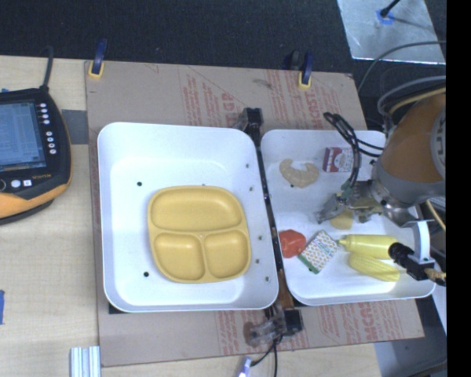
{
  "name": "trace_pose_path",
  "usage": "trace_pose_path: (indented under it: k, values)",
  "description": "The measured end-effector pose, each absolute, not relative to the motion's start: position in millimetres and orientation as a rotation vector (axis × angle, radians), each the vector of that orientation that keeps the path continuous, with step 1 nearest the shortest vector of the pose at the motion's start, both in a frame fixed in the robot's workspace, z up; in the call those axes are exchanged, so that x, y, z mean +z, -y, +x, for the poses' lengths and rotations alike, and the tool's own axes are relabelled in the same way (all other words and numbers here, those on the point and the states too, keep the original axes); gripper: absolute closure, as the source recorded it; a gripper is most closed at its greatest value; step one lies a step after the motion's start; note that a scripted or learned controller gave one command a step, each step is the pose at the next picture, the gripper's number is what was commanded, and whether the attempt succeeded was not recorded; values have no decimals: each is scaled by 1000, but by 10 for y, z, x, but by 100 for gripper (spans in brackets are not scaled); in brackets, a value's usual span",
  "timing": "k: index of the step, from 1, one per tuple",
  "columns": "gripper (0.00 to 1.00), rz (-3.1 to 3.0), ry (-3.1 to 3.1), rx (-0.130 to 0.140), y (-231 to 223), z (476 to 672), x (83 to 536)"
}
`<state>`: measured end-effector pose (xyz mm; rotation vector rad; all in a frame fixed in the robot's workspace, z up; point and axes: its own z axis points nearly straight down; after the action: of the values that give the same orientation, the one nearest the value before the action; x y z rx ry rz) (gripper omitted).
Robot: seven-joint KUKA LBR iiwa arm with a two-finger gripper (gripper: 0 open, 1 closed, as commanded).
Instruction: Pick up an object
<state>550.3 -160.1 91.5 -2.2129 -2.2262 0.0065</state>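
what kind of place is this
Likely a robotics lab test bench: a grey and orange arm over two white bins, a teach pendant at the side, cardboard clamped down underneath.

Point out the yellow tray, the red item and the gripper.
Yellow tray (198, 232): camera view, on the ridge where its three compartments meet.
Red item (291, 242): camera view, on its middle, in the right bin.
Gripper (335, 210): camera view, between its fingertips, low over the right bin.

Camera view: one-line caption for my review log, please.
KUKA arm's end effector low in the right bin among small items near a yellow bottle; left bin holds a yellow divided tray.
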Motion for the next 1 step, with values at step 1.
trace_pose_path:
  k: [1]
  values:
    - [0,-2214,2226,3,1553,5809,920]
